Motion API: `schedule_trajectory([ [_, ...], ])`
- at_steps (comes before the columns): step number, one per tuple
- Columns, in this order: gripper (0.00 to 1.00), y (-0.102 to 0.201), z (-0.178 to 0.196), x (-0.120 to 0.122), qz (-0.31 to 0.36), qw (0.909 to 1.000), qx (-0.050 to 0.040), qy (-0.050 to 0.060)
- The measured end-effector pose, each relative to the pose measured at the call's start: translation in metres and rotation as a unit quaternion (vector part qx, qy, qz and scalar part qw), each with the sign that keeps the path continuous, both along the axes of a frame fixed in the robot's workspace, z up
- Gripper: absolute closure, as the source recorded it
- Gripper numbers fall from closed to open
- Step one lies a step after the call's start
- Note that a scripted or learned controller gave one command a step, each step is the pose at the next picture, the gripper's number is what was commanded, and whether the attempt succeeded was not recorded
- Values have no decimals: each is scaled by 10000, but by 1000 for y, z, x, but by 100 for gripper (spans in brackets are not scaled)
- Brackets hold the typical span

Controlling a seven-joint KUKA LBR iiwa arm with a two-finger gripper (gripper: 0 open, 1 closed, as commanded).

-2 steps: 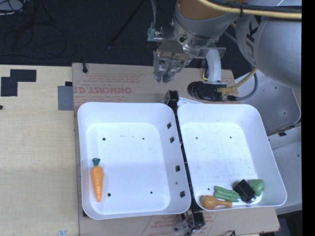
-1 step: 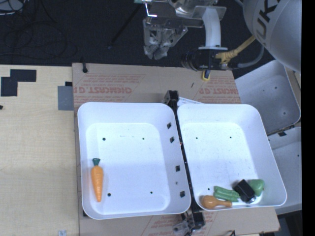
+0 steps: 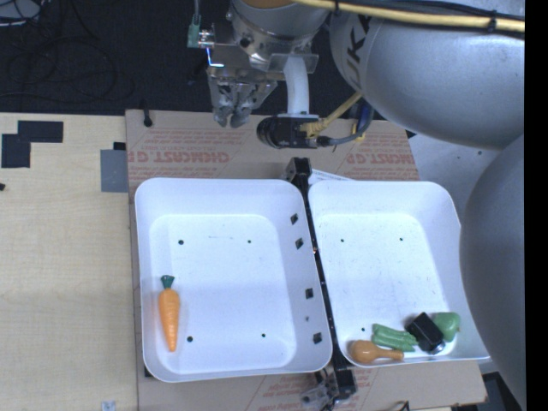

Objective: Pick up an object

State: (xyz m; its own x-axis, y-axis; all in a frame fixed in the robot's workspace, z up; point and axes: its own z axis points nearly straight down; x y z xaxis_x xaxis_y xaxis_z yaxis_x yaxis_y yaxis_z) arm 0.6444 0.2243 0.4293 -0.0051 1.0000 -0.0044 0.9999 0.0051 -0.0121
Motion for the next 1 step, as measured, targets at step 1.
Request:
schedule_trajectory([
  [1,100,-44,-123,-2,-46,10000,-13,28],
])
